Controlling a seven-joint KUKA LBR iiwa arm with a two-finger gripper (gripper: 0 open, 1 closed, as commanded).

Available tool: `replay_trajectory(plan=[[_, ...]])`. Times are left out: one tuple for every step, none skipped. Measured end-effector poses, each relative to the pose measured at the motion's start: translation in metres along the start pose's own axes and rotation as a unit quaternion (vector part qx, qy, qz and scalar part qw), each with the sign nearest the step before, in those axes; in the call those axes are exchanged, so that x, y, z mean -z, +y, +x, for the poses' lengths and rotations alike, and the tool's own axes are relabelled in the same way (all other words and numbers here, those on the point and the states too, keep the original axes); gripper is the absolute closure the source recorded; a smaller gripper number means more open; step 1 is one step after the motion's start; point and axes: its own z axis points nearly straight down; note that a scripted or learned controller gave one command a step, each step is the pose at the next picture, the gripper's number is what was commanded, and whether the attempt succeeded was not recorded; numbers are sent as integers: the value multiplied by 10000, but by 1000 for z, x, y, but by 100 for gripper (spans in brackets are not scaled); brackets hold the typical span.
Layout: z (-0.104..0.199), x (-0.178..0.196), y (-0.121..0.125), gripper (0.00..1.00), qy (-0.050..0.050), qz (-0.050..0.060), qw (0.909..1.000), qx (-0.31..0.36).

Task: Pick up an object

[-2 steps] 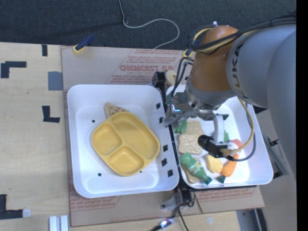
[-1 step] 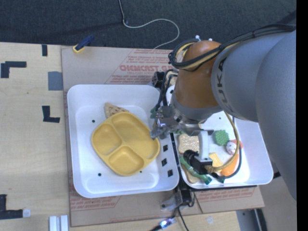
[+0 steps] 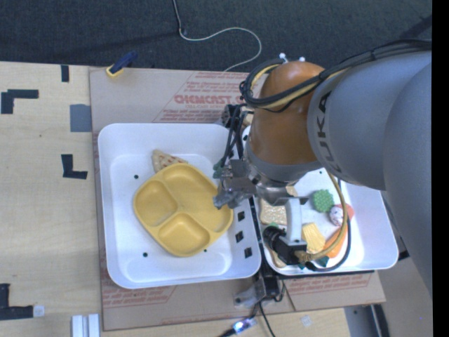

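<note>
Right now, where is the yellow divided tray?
The yellow divided tray lies in the left white bin, partly covering a tan cracker-like piece, with the claw at its right edge.

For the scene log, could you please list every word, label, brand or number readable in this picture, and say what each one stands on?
"CHEMCAST", in red print, on the brown cardboard sheet under the two shallow white bins.
"KUKA", read partly as "UKA", in dark letters running down the grey robot arm.
Smaller red print beside and below "CHEMCAST" on the cardboard is too blurred to read.
Red print along the cardboard's lower edge is also too small to read.
</note>
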Motion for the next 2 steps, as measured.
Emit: replay_trajectory(plan=[[1, -20, 3, 100, -11, 14, 10000, -11], [3, -20, -1, 100, -4, 10, 10000, -12]])
